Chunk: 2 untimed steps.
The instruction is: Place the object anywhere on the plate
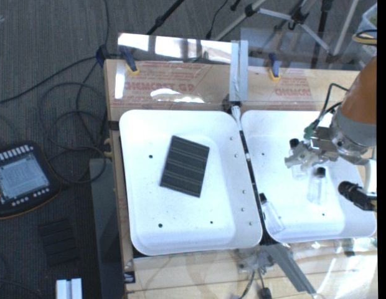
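Observation:
A dark grey ribbed rectangular plate (185,166) lies flat in the middle of the left bin (143,223), turned slightly clockwise. A small clear object with a black tip (269,213) lies in the right bin (274,136), against its left wall near the front. My gripper (308,174) hangs over the middle of the right bin, to the right of and behind that object and apart from it. Pale, see-through shapes sit just under the gripper; I cannot make out what they are.
A raised divider (246,167) runs between the two bins. A brown board with red lettering (174,83) lines the back of the bench. The arm (361,114) comes in from the right over the right bin's far corner.

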Motion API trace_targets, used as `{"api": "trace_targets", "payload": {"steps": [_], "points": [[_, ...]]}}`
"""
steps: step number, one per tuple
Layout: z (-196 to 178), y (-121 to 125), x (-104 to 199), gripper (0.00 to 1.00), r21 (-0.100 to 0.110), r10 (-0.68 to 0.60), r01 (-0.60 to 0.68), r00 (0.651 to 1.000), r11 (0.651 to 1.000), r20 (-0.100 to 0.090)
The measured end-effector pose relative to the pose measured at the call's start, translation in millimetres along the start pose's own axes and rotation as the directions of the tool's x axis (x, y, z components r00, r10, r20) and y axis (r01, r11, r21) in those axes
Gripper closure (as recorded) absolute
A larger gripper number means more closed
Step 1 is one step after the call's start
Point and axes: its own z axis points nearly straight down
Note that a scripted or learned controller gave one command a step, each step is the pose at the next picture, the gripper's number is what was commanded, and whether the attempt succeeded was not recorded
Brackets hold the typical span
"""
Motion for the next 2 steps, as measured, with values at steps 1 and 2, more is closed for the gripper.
{"api": "trace_targets", "payload": {"steps": [1,2], "points": [[-25,-63,88,1.00,0.001,-0.204,0.204,0.979,0.979,-0.004],[-1,-74,168,1.00,0.000,-0.368,0.368,0.930,0.930,-0.004]]}}
